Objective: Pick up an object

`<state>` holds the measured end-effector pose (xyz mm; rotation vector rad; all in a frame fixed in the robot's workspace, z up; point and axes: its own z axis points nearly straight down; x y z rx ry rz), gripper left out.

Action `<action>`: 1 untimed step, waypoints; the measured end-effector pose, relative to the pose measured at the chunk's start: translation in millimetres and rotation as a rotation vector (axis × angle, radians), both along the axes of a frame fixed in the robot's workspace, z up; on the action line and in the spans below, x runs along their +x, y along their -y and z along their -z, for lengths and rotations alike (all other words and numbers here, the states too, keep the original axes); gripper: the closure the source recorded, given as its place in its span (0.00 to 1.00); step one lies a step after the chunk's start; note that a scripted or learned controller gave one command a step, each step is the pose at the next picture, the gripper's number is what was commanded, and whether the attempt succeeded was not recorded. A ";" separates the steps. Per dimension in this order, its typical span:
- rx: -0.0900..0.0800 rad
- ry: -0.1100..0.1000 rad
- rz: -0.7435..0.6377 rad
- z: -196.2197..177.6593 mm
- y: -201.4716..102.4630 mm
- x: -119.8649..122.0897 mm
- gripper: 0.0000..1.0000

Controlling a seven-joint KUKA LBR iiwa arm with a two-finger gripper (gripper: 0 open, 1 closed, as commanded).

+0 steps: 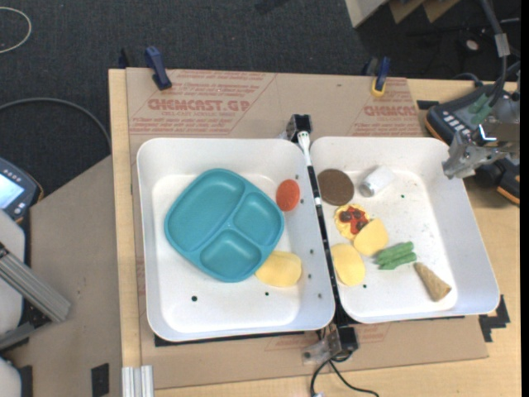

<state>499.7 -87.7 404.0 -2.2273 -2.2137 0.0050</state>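
The right bin (450,222) holds a brown disc (335,186), a small white cylinder (377,179), a yellow slice with red topping (351,217), two yellow pieces (370,237) (348,264), a green bean pod (395,255) and a tan cone (433,281). In the left bin (153,246) lie a teal divided plate (223,223), an orange-red ball (288,194) and a yellow piece (280,269). My gripper (463,157) hangs over the right bin's far right rim, well apart from all the objects, with nothing seen in it.
Both bins rest on a cardboard-topped bench (207,106) held by blue clamps (157,66) (379,74). A black clip (299,126) sits where the bins meet at the back. A control pendant (450,122) lies beyond the right bin.
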 end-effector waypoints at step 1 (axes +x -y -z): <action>0.002 -0.003 -0.001 53.0 35.0 -14.8 1.00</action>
